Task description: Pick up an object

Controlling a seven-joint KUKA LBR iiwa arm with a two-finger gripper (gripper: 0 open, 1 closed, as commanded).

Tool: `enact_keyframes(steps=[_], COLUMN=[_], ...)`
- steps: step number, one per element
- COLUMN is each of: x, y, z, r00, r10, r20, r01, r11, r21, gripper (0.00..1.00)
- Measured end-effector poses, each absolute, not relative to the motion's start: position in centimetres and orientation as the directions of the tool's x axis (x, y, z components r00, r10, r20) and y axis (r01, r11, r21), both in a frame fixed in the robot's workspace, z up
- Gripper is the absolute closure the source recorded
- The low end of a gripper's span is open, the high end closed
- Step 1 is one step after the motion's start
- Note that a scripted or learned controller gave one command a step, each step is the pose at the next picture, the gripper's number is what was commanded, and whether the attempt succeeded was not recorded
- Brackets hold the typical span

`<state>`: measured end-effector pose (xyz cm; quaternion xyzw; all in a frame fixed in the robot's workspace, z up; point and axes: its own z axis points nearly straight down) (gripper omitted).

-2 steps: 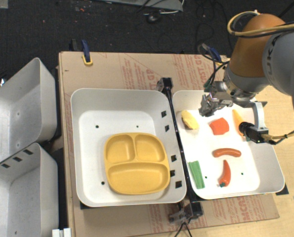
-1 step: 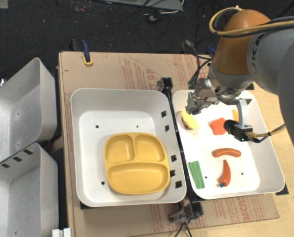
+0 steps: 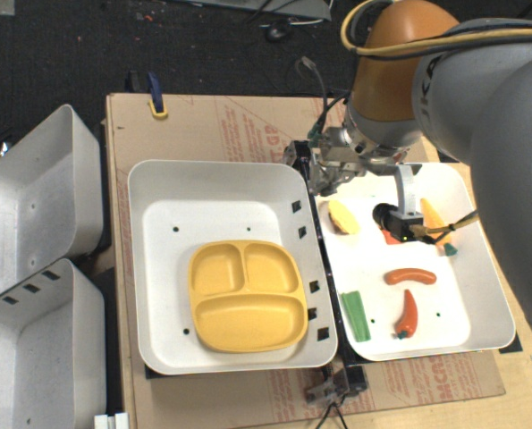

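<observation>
Camera view: grey arm [image 3: 480, 79] enters from the right and bends down over the far left corner of the right bin [image 3: 480, 329]. Claw [image 3: 326, 172] sits at that corner by the rim; cannot tell how far open it is or whether it grips anything. Yellow piece [image 3: 342, 215] lies just beside the claw. Red sausage [image 3: 410, 277], red pepper [image 3: 408, 314] and green block [image 3: 355, 315] lie well apart from it.

Sausage [image 3: 410, 277], chilli [image 3: 408, 314], green block [image 3: 355, 316], in bin [image 3: 458, 315]
</observation>
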<state>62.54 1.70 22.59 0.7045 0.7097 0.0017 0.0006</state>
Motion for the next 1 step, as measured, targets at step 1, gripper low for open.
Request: enact_keyframes(steps=[1], x=[63.93], y=[7.67], z=[23.31], r00=[-0.008], r10=[1.000], r20=[0.002], r01=[1.000], r11=[0.008], r21=[0.003], gripper=[1.00])
